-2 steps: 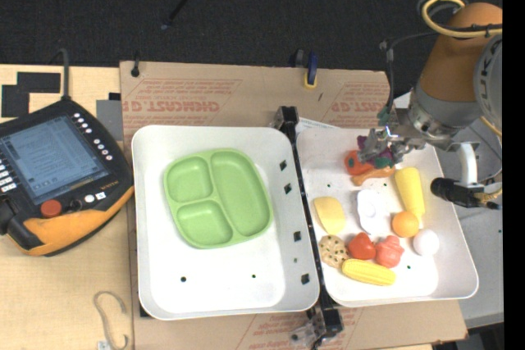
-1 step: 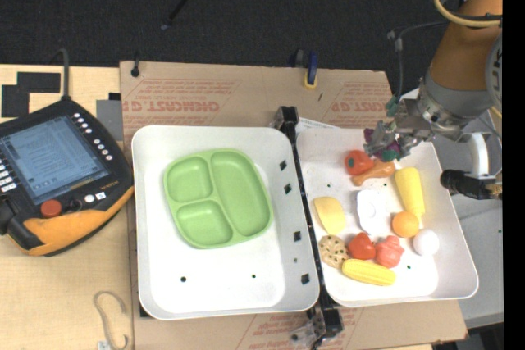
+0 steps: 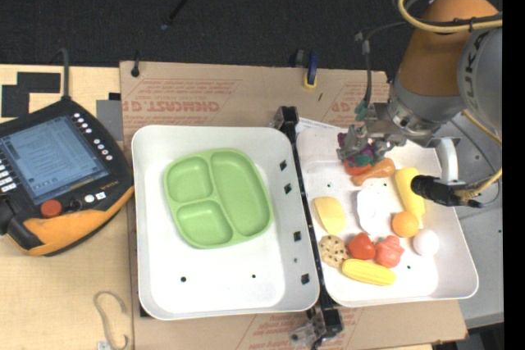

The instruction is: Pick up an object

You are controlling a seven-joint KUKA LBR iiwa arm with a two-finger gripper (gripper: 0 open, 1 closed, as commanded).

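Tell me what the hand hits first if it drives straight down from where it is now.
Most likely the orange carrot-like toy lying directly beneath the hand at the back of the right bin. Depth is hard to judge from this slanted view; they may already be touching.

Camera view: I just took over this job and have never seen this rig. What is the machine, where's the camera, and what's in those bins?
One camera looks down at a slant on two shallow white bins. The grey arm with an orange band reaches in from the right; its gripper hangs low over the right bin, above an orange carrot-like toy. That bin holds toy food: a yellow banana, a round cookie, a red tomato. The left bin holds a green divided plate.
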